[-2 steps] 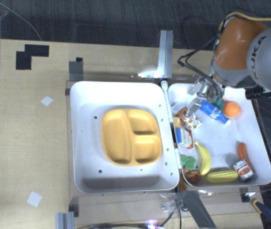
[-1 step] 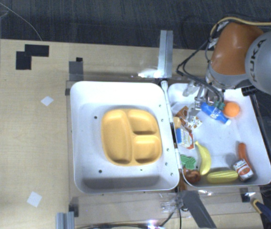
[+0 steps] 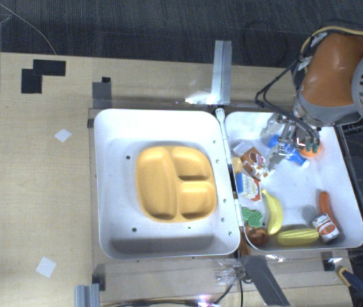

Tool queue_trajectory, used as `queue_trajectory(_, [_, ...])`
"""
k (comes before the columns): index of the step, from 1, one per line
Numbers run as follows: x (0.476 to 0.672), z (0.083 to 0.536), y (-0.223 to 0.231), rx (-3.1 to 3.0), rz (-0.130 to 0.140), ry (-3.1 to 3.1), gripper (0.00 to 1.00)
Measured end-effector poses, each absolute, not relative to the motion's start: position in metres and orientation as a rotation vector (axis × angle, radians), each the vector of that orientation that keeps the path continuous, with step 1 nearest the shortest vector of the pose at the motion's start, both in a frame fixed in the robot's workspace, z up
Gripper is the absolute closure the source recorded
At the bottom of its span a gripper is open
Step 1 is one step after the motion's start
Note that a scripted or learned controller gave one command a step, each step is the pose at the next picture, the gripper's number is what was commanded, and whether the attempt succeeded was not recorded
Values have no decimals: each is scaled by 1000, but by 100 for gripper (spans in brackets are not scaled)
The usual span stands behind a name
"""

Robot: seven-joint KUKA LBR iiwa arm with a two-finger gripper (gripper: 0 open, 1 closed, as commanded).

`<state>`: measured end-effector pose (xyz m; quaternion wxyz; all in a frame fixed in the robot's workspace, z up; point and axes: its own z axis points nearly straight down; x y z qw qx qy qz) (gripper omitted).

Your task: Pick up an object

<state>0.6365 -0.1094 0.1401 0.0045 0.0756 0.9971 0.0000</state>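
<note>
The gripper (image 3: pixel 288 141) hangs low over the upper part of the right bin (image 3: pixel 351 190), just above a blue packet (image 3: pixel 294 154) and beside an orange piece (image 3: pixel 312 148). Whether anything is pinched, I cannot tell. A yellow tray (image 3: pixel 175 182) lies in the left bin (image 3: pixel 114 171).

Single fixed camera above bench (image 3: pixel 41 171), slanted down over both bins (image 3: pixel 105 171).
</note>
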Motion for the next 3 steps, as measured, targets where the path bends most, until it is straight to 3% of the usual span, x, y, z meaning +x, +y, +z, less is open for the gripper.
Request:
queue_trajectory(1, [656,116,-160,254,-7,3095,0])
queue_trajectory(2, [667,109,-156,831,-3,3018,0])
queue_trajectory(3, [661,109,-143,1150,1,2889,0])
